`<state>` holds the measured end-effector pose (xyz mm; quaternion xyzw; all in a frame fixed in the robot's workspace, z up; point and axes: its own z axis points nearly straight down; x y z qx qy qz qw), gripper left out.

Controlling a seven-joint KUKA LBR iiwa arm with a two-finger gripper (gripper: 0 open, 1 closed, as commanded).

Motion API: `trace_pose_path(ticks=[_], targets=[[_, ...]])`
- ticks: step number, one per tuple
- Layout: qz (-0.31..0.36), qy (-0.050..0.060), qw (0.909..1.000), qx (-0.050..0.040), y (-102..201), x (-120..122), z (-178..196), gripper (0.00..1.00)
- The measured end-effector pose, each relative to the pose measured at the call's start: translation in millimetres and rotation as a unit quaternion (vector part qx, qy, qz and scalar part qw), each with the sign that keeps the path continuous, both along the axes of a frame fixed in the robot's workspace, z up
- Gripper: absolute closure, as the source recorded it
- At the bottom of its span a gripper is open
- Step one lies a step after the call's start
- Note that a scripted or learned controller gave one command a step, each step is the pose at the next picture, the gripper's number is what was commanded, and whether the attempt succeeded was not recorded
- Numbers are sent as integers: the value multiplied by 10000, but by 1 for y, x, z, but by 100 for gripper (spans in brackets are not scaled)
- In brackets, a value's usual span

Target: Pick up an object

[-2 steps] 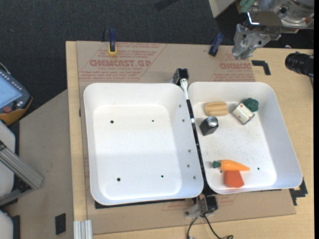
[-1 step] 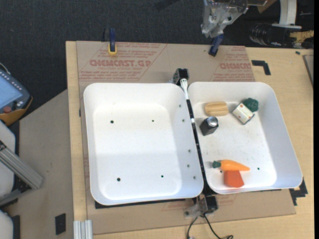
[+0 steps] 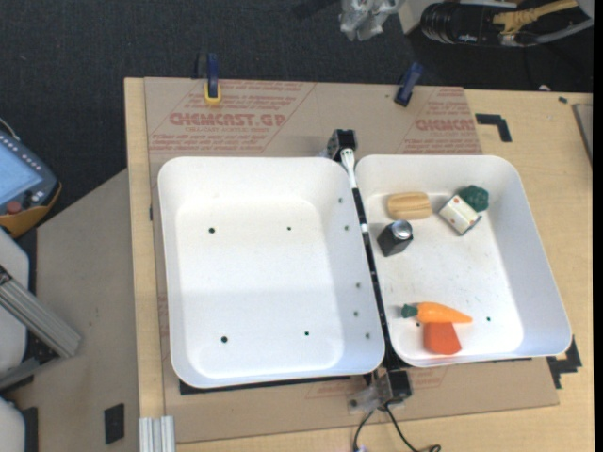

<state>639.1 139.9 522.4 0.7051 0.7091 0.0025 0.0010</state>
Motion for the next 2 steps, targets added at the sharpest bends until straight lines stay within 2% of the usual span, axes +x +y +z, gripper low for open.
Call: trace_pose_path(ticks=[1, 2], targets=[[1, 6, 10000, 1, 57, 28, 12, 100], [-8, 7, 10000, 0, 87, 27, 12, 100]])
